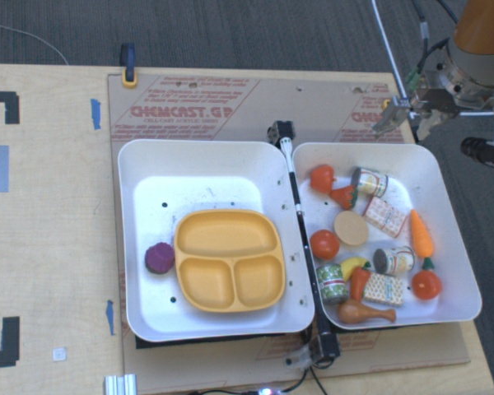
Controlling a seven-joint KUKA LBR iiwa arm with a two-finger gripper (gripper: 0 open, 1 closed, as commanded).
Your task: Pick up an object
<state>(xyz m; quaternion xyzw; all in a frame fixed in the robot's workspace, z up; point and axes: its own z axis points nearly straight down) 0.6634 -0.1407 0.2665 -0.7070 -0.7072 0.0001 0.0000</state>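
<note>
Objects for picking lie heaped in the right bin (453,220), the white one nearer the arm. Along its far side sit a red tomato (321,177), a small tin can (369,183) lying on its side, and a pink-patterned box (385,216) just below the can. An orange carrot (421,235) lies by the bin's right wall, and a round tan disc (351,228) rests near the middle. Nearer the camera are a second red tomato (324,243), a green-labelled can (332,281), a yellow piece (353,266) beside it, another can on its side (394,261), a checked box (383,290), a red ball-shaped fruit (426,285) and a brown drumstick shape (365,312) against the near wall. Many of these touch or overlap one another.

The left bin (140,245) holds a yellow three-compartment tray (229,259) in its middle, with a purple round object (160,257) just beside the tray's left edge, touching or almost touching it.

The gripper (412,113) hangs above the cardboard sheet (189,105) beyond the right bin's far corner, apart from everything in the bin. Nothing is seen between its fingers; whether they are spread or closed I cannot tell at this size. The arm (477,31), with its orange band, enters from the upper right. Both bins stand on the cardboard atop the light wooden desk (49,245).
</note>
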